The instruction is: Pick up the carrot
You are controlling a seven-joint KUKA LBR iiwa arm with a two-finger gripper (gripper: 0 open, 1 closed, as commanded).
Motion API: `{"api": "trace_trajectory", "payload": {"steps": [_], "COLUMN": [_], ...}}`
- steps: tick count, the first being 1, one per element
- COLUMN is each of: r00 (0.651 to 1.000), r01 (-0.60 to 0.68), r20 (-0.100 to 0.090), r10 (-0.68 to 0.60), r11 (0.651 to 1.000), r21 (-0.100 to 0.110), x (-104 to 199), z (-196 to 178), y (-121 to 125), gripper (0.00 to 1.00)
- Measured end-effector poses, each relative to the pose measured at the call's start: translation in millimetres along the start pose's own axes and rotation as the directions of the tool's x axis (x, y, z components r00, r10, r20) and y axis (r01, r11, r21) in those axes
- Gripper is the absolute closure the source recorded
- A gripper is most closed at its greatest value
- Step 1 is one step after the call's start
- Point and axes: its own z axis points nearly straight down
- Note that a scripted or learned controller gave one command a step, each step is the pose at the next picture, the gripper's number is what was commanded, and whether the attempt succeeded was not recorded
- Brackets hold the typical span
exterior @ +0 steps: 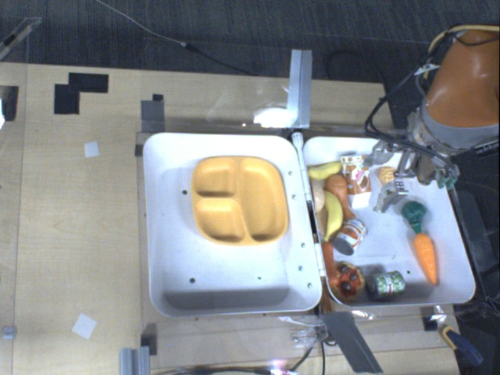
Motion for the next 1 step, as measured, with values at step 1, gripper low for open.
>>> {"api": "trace_trajectory", "payload": {"steps": [1], "r00": [0.999], "r01": [0.035], "r20": [0.005], "r10": [-0.035], "r11": [0.999], "r21": [0.002], "x": [32.9], "z": [122.5], "y": [-36.5], "gripper": [0.0]}}
